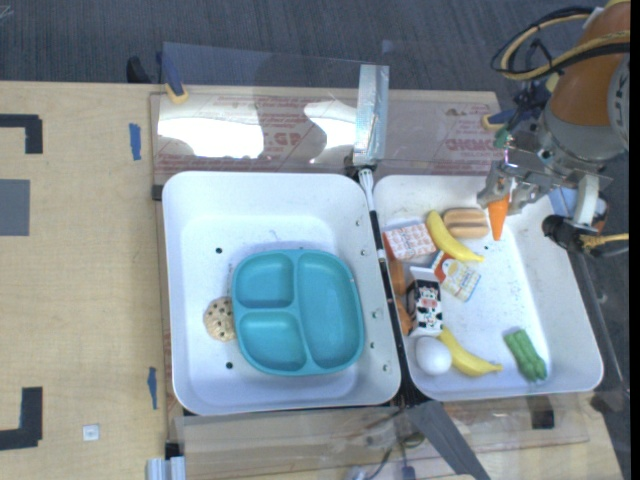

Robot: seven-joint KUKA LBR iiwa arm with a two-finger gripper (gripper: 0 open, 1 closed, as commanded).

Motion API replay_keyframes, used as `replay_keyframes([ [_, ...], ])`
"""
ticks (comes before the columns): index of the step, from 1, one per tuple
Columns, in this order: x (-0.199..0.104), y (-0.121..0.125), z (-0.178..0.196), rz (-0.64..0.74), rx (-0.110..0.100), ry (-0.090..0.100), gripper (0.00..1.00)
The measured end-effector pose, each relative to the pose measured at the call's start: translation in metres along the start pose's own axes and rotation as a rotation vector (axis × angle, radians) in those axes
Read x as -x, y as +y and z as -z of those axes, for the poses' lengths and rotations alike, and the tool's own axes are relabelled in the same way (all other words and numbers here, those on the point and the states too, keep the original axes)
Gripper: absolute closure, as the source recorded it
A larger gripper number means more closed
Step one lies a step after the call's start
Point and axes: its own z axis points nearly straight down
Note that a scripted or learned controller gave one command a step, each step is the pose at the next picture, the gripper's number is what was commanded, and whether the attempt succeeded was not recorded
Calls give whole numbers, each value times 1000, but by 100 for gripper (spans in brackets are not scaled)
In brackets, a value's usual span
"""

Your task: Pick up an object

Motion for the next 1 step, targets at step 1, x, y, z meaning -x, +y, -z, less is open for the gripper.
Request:
replay_keyframes([
  [1,-44,-65,3,87,-6,1,100],
])
